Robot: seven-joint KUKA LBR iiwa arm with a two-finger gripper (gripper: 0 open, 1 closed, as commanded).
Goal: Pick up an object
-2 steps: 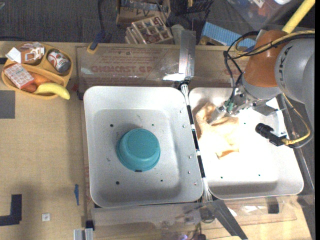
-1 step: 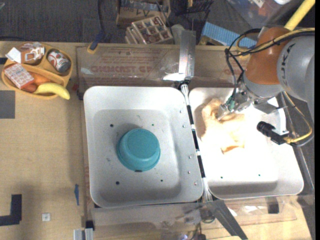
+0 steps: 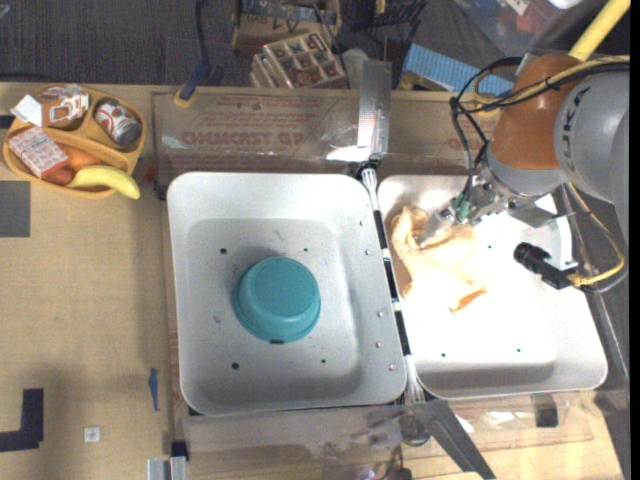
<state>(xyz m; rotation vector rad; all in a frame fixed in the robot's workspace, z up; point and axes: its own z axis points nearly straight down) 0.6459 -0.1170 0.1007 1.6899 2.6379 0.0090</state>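
A teal bowl (image 3: pixel 278 299) lies upside down in the middle of the left bin (image 3: pixel 195 218). In the right bin (image 3: pixel 520 363), a pale tan crumpled thing (image 3: pixel 432 256) lies against the back left wall. A small orange piece (image 3: pixel 467 296) rests just in front of it. My gripper (image 3: pixel 446 225) reaches down from the right onto the upper part of the tan thing. Its tip is dark and small against the tan surface. The arm's orange band (image 3: pixel 528 118) hangs over the back right of that bin.
A black plug on a cable (image 3: pixel 535 259) hangs over the right bin's right side. An orange tray (image 3: pixel 70 153) with a banana and packets sits on the bench at far left. Boxes and clutter stand behind the bins.
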